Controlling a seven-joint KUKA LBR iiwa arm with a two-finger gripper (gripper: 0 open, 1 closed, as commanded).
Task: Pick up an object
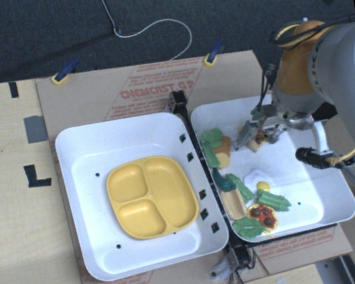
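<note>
Hovering claw [253,137]: low over the right bin [312,209], near its upper left; whether its grip is wide or narrow, cannot tell.
Toy food pile [244,194]: along that bin's left side, just beside the claw.
Yellow divided plate [152,197]: in the left bin [84,188].

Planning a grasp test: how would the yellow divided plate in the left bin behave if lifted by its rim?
The yellow divided plate looks like moulded plastic, so probably stiff and light. It lies flat in the left bin, unlikely to roll. Its smooth rim may slip, and lifted by one edge it would likely tilt.
</note>
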